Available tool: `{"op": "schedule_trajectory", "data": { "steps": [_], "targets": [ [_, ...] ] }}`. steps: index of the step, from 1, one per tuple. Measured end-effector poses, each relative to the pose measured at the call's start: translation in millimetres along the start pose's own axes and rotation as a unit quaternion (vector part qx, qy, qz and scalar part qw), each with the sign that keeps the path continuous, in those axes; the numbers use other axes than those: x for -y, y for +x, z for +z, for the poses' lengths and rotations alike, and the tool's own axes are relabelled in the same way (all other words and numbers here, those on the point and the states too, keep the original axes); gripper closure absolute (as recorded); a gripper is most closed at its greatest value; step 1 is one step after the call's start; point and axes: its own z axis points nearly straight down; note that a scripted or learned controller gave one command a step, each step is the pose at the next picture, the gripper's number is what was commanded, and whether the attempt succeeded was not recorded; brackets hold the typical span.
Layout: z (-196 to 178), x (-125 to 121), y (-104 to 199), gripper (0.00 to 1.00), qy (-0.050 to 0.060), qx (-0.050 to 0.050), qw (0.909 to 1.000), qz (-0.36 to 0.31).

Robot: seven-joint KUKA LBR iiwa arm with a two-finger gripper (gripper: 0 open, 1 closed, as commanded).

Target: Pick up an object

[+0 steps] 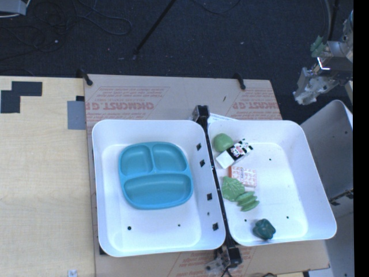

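Inventory as I read it from the overhead feed.

Item 1: the tool (308, 88), far right, above the dark floor beyond the table's far edge and well apart from both bins. I cannot tell how it is set; nothing shows in its grip.

Item 2: left shallow white plastic bin (109, 212), holding 1 light-blue plastic plate with 3 compartments (155, 175), lying flat near the bin's middle.

Item 3: right shallow white plastic bin (300, 172), touching the left bin along a black divider strip (210, 178). All its contents sit in its left half:
- 1 rounded pale-green lump (223, 142) at the far left corner.
- 1 small black-and-white patterned block (235, 152) just beside that lump, on its near right.
- 1 pink-and-white checked packet (244, 178) near the middle.
- 1 light-green ridged leaf-shaped toy (237, 194) touching the packet's near left edge.
- 1 dark-green rounded object (264, 229) alone at the near edge, apart from the rest.

Item 4: brown printed cardboard sheet (150, 100) under both bins, on the pale wooden table (40, 183).
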Motion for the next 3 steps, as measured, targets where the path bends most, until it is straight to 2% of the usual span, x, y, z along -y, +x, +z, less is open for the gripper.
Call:
{"op": "schedule_trajectory", "data": {
  "steps": [1,3],
  "targets": [
    [21.5,-1.0,47.5,1.0,0.01,-0.001,0.9999,0.0],
    [88.6,-12.7,142.7,1.0,0.012,0.0,0.9999,0.0]
  ]
}}
